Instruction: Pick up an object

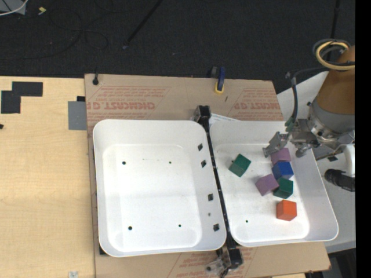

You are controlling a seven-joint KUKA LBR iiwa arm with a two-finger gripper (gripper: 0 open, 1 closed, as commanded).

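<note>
Arm: the grey KUKA arm with its orange band [338,88] reaches in from the right, wrist pointing down and leftward over the far right part of the right bin.
Gripper: the two-finger metal gripper [288,145] hangs low over the cluster of blocks; one grey finger [273,146] splays left and the other sits to the right, spread apart with nothing clamped between them.
Right bin: the shallow white plastic bin [324,227] holds all six blocks.
Green block: a dark green cube [239,165] sits alone, left of the others, turned cornerwise with one corner pointing to the far side.
Purple blocks: a pale purple cube [282,155] lies directly beneath the gripper; a second purple cube [267,183] lies nearer and left, tilted diagonally.
Blue block: a bright blue cube [283,169] touches the far purple one on its near side.
Teal block: a dark teal cube [284,188] sits just near of the blue.
Orange block: an orange-red cube [286,209] stands nearest, squared to the bin.
Left bin: the matching white bin [110,155] adjoins on the left.
Bench: tan cardboard [174,100] underlies both bins.
</note>
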